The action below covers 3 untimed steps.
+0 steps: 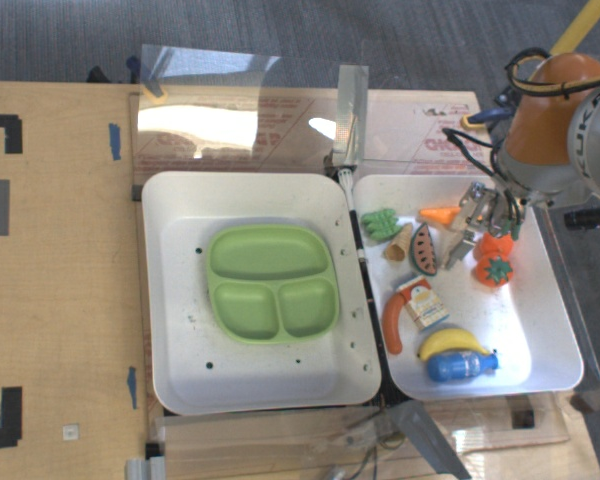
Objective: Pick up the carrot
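**Op:** Two white bins on my screen. The left bin (170, 298) carries the green divided plate (273, 281); the right bin (550, 348) has all the toy food. My arm (545, 118) is in from the right, over that bin's far side.

**Spotter:** And the carrot?

**Op:** The carrot (439, 215) lies at the far edge of the right bin, just left of my gripper (472, 230). Watermelon slice (423, 248) sits just near of it, the tomato (494, 264) to the right.

**Spotter:** Jaws?

**Op:** I can't tell how they stand; the fingertips blur into the clutter.

**Spotter:** So, the approach?

**Op:** I'd say shift left, centre over the carrot's thick middle, straddle it across its width, and stay clear of the watermelon.
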Motion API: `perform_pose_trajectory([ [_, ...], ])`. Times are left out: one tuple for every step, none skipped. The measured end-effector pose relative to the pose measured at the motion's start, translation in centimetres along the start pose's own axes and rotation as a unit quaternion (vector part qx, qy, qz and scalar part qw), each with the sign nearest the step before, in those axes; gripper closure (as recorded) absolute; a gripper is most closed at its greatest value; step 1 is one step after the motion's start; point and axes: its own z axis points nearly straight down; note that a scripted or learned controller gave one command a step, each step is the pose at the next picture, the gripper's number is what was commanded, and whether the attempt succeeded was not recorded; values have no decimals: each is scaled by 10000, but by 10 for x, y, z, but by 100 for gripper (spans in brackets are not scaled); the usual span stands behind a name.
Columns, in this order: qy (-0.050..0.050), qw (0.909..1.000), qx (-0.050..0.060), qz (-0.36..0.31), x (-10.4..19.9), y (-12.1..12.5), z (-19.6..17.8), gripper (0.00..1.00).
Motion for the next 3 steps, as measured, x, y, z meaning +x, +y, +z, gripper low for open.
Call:
perform_pose_trajectory([
  [15, 9906, -51, 1367, 6, 8, 0, 0],
  [-205, 9905, -94, 1358, -1, 8, -14, 100],
  [-245, 9906, -99, 1343, -3, 10, -26, 100],
])
